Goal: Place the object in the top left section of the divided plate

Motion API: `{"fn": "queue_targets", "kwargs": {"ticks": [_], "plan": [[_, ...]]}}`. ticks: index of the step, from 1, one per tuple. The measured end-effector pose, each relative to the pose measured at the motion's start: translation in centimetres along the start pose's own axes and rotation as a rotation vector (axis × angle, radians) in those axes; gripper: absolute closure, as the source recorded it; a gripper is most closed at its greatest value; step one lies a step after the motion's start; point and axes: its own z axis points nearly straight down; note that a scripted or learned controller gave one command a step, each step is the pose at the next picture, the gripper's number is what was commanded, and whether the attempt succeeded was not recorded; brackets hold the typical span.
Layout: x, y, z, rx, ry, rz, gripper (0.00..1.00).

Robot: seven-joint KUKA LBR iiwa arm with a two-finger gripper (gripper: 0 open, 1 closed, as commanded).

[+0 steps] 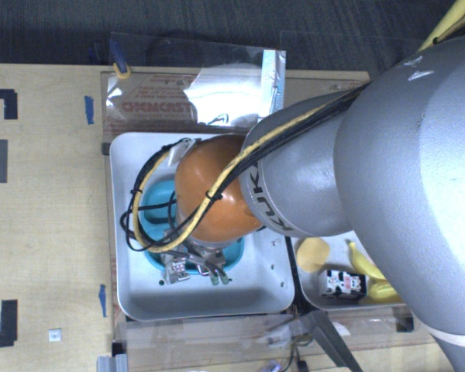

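**Count on the bench: two bins, one plate, three loose items**

I count two white bins: the left bin (pixel 124 285) and the right bin (pixel 306 297). One blue divided plate (pixel 151 208) sits in the left. In the right I count one banana (pixel 368 273), one pale yellow round piece (pixel 314 250) and one black-and-white object (pixel 343 284).

Blue divided plate (pixel 151 208) in left white bin (pixel 217 301), mostly hidden under arm's orange band, lying flat, rim showing at left & lower right, sections and object can't be made out
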Motion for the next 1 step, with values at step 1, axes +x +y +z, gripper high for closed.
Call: {"fn": "queue_targets", "kwargs": {"ticks": [1], "plan": [[-0.13, 0.05, 0.34, 0.0, 0.011, 0.158, 1.0]]}}
